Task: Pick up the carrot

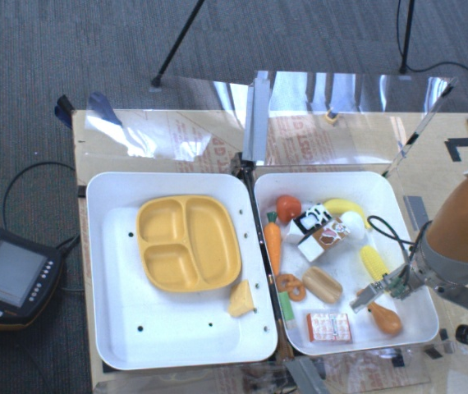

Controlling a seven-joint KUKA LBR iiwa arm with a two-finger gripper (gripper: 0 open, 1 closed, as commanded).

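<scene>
The carrot (273, 245) is orange with a green top and lies lengthwise against the left wall of the right bin (382, 184). My gripper (371, 296) hangs low over the right part of that bin, reaching in from the right. It sits between a yellow corn cob (373, 263) and an orange drumstick-shaped piece (387, 319), well to the right of the carrot. Nothing shows between its tips.
Near the carrot are a red tomato (288, 206), a pretzel (291, 286), a hot dog (323, 285) and small cartons (320, 230). A banana (345, 208) and a red-and-white box (329, 327) also lie in this bin. The left bin (111, 302) holds a yellow divided plate (189, 242) and a cheese wedge (240, 300).
</scene>
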